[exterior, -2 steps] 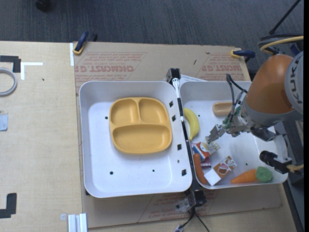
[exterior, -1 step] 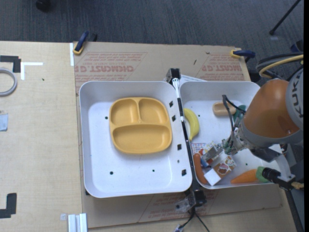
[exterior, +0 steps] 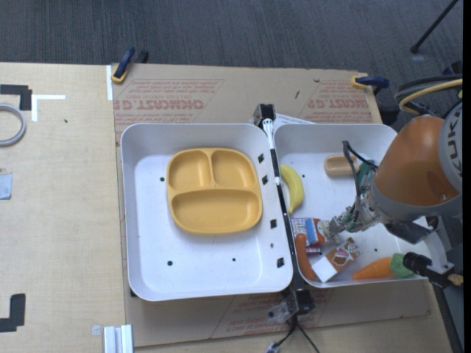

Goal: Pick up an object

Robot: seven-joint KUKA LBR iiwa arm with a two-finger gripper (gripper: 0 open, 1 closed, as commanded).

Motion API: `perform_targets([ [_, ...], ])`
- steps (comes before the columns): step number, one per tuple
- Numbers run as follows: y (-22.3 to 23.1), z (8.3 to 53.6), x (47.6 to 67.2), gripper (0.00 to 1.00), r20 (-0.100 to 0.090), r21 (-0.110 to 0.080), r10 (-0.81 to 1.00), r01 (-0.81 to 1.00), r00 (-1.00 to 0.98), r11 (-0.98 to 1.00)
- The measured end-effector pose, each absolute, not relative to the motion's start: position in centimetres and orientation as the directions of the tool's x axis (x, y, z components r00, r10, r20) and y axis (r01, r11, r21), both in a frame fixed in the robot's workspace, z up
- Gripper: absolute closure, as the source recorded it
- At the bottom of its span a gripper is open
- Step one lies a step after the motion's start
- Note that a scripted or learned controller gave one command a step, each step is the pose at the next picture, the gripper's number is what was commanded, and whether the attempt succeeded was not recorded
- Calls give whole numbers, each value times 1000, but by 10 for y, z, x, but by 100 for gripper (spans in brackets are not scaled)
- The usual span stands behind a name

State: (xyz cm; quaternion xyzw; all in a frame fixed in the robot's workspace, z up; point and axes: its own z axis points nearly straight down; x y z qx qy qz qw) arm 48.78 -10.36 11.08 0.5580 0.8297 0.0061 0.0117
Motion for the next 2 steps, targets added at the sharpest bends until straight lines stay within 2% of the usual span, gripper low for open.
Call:
perform_targets([
  [1, -106, 112, 489, 0, -18, 26, 927, 926, -375, 376],
  [2, -102, 100, 486, 0, -22, 20, 796, 796, -605, 605],
])
